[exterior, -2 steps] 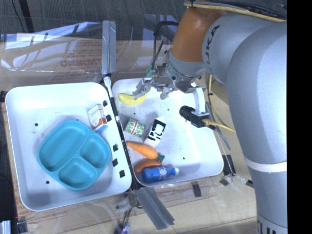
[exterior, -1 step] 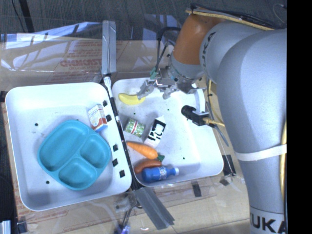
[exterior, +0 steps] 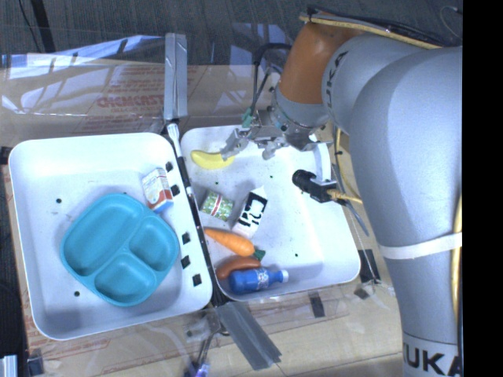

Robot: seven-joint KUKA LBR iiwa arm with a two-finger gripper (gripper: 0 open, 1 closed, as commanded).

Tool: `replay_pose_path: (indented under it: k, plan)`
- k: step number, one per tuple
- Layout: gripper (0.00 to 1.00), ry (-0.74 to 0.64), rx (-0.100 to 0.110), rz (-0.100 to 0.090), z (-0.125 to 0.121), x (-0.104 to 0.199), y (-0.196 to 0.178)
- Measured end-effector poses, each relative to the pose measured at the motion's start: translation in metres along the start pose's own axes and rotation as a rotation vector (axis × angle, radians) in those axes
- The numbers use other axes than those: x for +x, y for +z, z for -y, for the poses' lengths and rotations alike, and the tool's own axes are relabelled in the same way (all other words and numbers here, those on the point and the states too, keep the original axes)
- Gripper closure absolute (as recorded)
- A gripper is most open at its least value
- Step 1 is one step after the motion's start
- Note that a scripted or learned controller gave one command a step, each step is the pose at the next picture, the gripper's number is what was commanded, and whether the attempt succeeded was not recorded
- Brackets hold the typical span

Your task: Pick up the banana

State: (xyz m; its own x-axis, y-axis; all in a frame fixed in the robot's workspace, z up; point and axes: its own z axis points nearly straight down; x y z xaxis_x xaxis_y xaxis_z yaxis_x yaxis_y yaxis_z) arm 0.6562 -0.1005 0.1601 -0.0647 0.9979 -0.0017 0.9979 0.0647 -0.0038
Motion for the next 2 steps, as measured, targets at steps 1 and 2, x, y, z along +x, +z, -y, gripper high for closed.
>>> replay_pose_path:
  k: [1,2]
  plan:
    - [0.0,-0.103,0.0,-0.002,-0.001,0.006,0.068]
    - [1.0,-0.106,0.0,-0.002,-0.001,0.006,0.057]
